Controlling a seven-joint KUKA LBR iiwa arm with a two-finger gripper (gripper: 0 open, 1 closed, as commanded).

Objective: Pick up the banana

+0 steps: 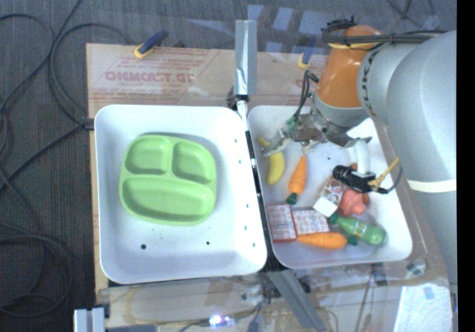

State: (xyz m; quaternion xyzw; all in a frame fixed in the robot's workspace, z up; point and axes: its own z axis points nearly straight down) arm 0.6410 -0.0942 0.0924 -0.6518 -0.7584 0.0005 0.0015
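We see the gripper (286,137) low in the right bin (393,249), fingers spread, just above the banana (275,167). The banana lies free near the bin's left wall, beside a carrot (297,176). A green tray (169,179) sits in the left bin (111,249).

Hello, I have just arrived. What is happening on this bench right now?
A grey robot arm reaches into the right bin, and its gripper is low at the bin's upper left, just above the banana. The banana lies on the bin floor beside a small carrot; it is not lifted yet. The left bin holds a green divided plate.
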